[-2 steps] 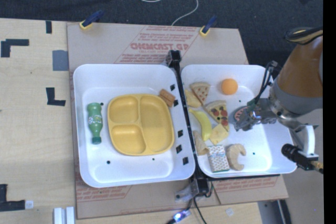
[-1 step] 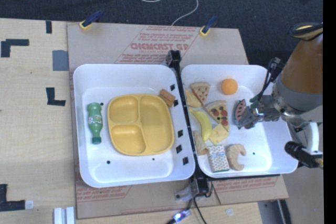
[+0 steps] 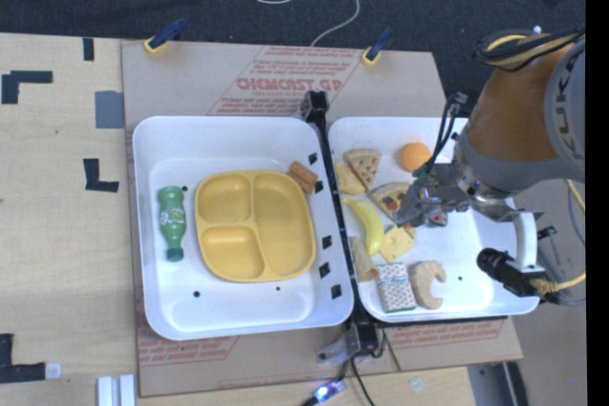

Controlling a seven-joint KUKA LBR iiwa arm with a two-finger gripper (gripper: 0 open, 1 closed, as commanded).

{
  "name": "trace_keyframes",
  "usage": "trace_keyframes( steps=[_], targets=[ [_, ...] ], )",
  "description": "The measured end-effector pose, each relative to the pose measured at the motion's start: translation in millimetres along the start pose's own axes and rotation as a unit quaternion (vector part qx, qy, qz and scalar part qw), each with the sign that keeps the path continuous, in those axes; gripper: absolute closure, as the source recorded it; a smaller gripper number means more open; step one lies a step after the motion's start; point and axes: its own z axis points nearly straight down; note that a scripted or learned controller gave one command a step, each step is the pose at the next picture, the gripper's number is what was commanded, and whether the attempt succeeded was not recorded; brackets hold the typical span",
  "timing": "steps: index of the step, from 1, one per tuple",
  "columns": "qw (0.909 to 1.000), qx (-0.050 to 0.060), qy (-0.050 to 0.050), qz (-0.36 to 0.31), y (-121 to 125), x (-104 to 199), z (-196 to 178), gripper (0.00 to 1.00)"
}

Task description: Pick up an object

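Note:
My gripper [image 3: 417, 207] hangs low over the right bin [image 3: 476, 276], just above a round pizza-like piece [image 3: 388, 197] and beside a yellow banana [image 3: 366, 222]. Nothing visibly sits between its tips. Around it lie an orange ball [image 3: 414, 156], a toast-like slice [image 3: 360, 169], a yellow cheese wedge [image 3: 398, 244], a small carton [image 3: 394, 287] and a tan curved biscuit [image 3: 428, 283].
The left bin [image 3: 152, 233] holds a yellow divided plate [image 3: 254, 225], a green bottle [image 3: 172, 222] and a small brown piece [image 3: 303, 176] by the divider. The arm's orange-banded body [image 3: 519, 114] overhangs the right bin's far right side.

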Motion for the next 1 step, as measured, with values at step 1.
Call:
trace_keyframes(
  steps=[1],
  targets=[
    [1.0000, 0.001, 0.000, 0.000, -5.7, 62.3, 2.0, 1.00]
  ],
)
